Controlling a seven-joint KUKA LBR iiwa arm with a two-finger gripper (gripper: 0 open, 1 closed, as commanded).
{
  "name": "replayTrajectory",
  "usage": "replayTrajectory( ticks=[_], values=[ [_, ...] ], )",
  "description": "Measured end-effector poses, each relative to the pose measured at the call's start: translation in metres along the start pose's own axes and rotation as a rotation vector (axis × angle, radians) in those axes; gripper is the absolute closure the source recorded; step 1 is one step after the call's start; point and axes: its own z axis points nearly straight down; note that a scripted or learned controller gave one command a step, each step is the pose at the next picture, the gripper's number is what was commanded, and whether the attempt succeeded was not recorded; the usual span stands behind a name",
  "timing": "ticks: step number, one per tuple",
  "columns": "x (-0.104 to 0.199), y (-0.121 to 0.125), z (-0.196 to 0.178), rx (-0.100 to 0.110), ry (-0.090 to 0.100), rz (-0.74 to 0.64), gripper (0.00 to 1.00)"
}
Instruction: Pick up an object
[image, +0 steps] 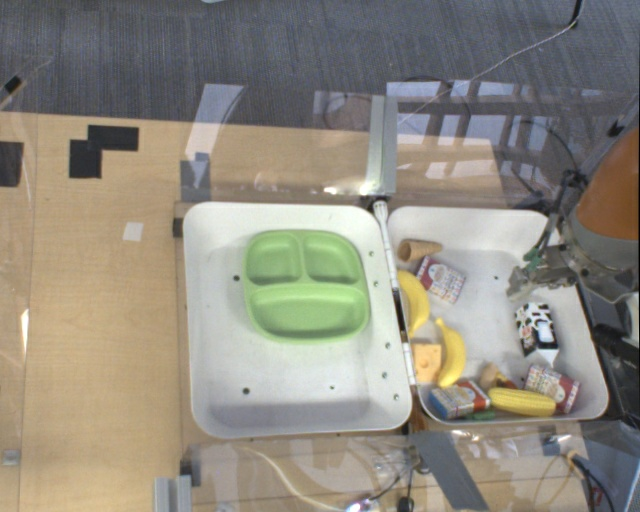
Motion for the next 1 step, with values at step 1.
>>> replayTrajectory(
  ticks=[1],
  values=[
    [0.0349, -0.0324, 0.0696, -0.007, -0.001, 0.378, 1.0]
  ],
)
